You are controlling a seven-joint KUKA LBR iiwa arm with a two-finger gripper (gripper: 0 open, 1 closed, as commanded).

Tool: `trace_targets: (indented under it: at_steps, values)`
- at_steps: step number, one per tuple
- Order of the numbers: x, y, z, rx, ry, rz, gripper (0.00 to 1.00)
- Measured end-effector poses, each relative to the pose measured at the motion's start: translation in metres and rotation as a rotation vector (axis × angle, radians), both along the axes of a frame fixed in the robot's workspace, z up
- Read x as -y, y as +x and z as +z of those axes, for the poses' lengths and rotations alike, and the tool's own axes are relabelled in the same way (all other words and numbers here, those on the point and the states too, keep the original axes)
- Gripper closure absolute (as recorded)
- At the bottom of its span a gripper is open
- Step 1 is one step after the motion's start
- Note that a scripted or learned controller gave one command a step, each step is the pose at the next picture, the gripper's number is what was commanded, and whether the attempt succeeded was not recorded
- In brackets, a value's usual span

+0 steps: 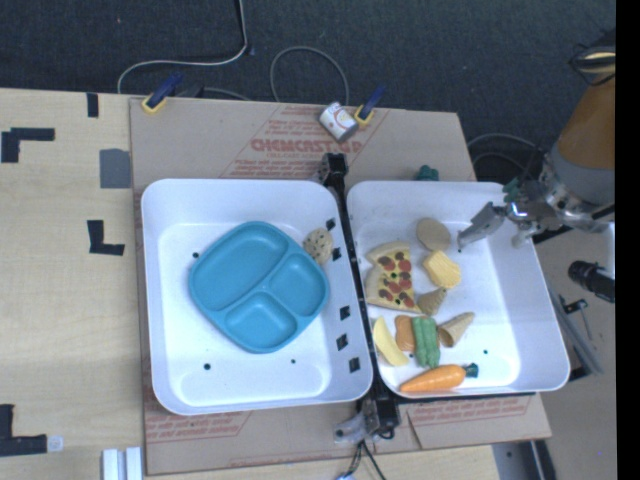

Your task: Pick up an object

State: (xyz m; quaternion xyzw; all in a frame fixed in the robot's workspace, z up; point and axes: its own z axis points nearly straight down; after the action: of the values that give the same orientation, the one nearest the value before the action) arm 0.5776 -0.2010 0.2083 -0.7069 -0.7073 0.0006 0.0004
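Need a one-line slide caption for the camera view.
Gripper hovers over right bin of toy food; blue tray in left bin.

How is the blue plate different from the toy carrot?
The blue plate is large, flat and split into compartments; the toy carrot is small, slim and tapered. The plate is one solid blue, while the carrot is orange with a green tip. The plate lies in the left bin, the carrot by the right bin's near wall. Both lie apart from the gripper.
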Motion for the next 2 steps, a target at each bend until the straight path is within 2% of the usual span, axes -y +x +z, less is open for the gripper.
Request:
trace_targets:
  at_steps: [1,2]
  values:
    - [-0.01,0.021,-0.129,0.005,-0.004,0.003,0.0]
    - [-0.008,0.023,-0.11,0.01,-0.005,0.003,1.0]
